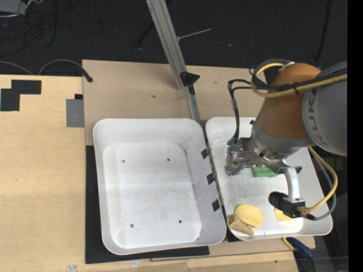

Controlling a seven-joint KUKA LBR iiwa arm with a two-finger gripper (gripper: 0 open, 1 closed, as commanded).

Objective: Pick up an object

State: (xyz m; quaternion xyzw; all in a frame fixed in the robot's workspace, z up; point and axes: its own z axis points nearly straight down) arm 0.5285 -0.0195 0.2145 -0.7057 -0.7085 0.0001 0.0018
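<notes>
My gripper (234, 164) hangs low over the upper middle of the right bin (220, 130), under the orange band of the arm. A green object (264, 172) lies just right of it, partly hidden by the wrist. A pale yellow rounded object (249, 215) rests near the bin's front edge, with a small tan piece (242, 226) against it. Another yellow object (285, 213) lies to its right, partly covered by a black cable part. Nothing shows between the gripper's tips.
The left bin (148, 181) sits beside the right one, with black clips along the shared edge. A slanted aluminium rail (170, 41) rises behind the bins. Cables loop around the arm's wrist.
</notes>
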